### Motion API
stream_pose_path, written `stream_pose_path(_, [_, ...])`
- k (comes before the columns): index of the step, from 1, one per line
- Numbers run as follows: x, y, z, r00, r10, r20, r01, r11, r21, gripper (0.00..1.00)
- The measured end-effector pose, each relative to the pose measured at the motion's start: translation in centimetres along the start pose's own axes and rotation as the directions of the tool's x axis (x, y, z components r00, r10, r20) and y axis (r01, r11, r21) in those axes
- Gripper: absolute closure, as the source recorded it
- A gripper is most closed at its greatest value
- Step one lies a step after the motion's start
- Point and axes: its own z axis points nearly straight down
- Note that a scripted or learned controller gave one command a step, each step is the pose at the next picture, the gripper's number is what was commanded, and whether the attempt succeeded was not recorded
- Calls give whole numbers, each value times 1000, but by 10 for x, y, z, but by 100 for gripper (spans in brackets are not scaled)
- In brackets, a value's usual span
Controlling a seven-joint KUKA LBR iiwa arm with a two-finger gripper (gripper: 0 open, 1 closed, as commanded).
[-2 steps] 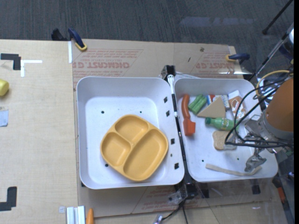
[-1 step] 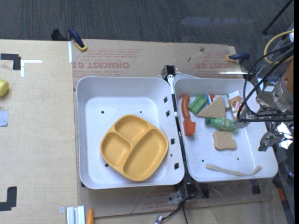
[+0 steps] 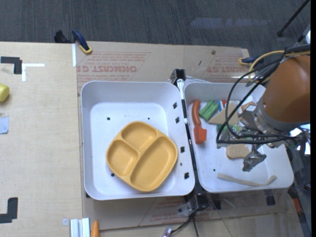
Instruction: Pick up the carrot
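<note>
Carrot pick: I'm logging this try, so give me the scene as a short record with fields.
carrot: orange, lying lengthwise in the right bin, close to its left wall
hand: over the right bin, right of the carrot and apart from it
near hand: tan bread-like piece, pale strip by the front wall
beside carrot: green item toward the bin's back
left bin: holds a yellow divided plate
carrot picked: not yet
</note>
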Motion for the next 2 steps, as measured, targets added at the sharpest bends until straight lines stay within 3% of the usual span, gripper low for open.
stream_pose_path(1, [1, -15, 107, 988, -154, 0, 154, 988, 0, 0])
stream_pose_path(2, [26, -114, 105, 998, -62, 2, 62, 998, 5, 0])
